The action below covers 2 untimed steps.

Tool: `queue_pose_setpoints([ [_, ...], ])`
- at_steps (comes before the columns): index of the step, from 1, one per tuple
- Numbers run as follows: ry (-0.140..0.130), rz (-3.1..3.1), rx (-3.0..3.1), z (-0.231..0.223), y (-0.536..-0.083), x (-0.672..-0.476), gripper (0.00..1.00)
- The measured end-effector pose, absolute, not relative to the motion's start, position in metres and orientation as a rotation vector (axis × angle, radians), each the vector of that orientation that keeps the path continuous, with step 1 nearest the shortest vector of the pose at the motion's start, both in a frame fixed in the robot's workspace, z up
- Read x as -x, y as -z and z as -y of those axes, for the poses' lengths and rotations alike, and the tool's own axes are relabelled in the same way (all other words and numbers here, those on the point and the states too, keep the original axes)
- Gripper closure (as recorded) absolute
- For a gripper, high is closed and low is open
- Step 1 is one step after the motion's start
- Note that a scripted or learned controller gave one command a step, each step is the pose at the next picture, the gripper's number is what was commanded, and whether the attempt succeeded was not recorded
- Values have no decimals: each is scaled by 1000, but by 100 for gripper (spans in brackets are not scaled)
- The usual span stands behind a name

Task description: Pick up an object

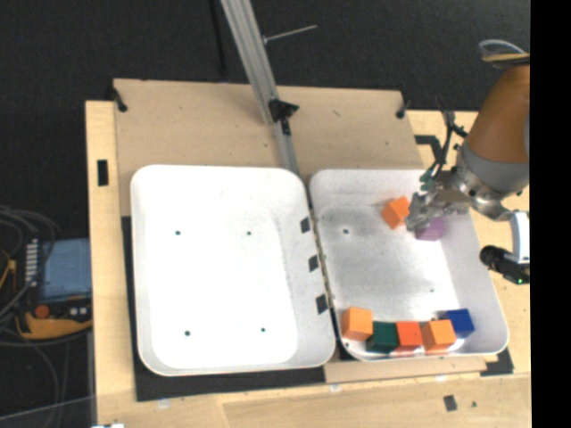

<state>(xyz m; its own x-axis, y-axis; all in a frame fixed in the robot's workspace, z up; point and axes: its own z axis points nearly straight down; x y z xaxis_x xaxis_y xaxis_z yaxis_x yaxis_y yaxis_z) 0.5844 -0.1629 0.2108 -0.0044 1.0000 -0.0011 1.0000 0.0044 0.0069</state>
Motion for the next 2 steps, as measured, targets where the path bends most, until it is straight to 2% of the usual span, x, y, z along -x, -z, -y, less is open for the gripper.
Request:
queue_pose_setpoints([
  [1,-6,-2224,-2211,164,-251,-586,100],
  [2,1,-2225,-2216,123,-243,-574,100],
])
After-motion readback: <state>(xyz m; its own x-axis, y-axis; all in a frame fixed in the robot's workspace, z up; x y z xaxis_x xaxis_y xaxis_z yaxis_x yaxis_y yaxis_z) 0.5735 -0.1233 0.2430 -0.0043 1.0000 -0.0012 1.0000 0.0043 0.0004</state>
